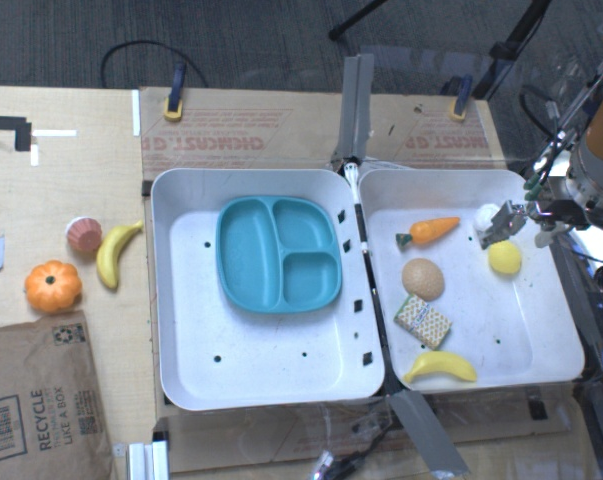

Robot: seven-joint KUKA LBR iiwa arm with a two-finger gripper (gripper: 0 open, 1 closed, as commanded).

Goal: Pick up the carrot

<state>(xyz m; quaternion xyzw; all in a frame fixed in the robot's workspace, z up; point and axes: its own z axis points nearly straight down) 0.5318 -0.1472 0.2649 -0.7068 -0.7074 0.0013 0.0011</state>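
Camera view, from above the bench: two white bins side by side, the arm coming in at the right edge.

Right bin (541,368) holds the carrot (433,230), lying on its side near the bin's upper left, orange tip pointing right, green stub toward the divider. Below it sits a tan egg-shaped thing (422,277), then a checked yellow-green block (423,320) just under that, and a banana (442,368) at the bottom. A lemon (504,258) lies to the right of the carrot, well apart from it.

Gripper (503,224) hangs at the bin's upper right, just above the lemon, beside a small white lump I can't identify. Nothing sits between the fingers. Whether the jaws are spread or pressed together I cannot tell; the angle and the clutter of the wrist hide it.

Left bin (171,298) carries a teal divided plate (279,253). Out on the bench to the left: a small pumpkin (53,286), a second banana (115,254), a pinkish cupcake-like piece (84,235).

My reading: the approach step. The carrot is untouched and lies free on the bin floor, with open floor around it except the egg shape just below.

Next move, as I judge it: travel left across the bin to stand over the carrot's middle, turn the wrist so the fingers straddle its narrow width rather than its length, then descend. Risk is the egg-shaped thing nearby being nudged, or the tapered carrot rolling out of the pinch.
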